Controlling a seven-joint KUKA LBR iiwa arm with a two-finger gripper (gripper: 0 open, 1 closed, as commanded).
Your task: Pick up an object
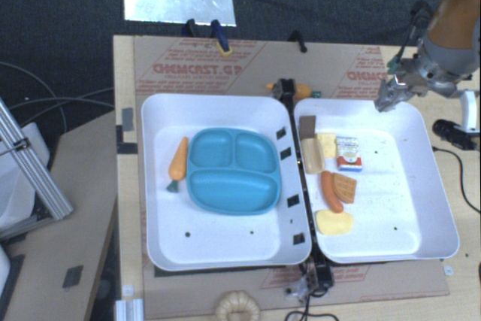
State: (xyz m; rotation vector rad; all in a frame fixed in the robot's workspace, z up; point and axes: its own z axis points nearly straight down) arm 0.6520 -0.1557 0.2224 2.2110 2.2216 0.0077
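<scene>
Nothing grabbed yet. The claw (pixel 388 101) hovered over the right bin's (pixel 421 240) far corner, can't tell its state. The toy food (pixel 335 188) sat below-left of it, untouched, so the whole pick was left.

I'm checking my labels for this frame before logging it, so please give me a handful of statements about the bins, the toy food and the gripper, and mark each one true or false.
1. The blue divided plate lies in the left bin. True.
2. The toy carrot lies on the plate. False: it lies on the bin floor beside the plate's left edge.
3. The gripper is at the far right corner of the right bin. True.
4. The gripper holds the hot dog. False: the hot dog lies on the right bin's floor, well away from the gripper.
5. The small carton is in the left bin. False: it is in the right bin.
</scene>
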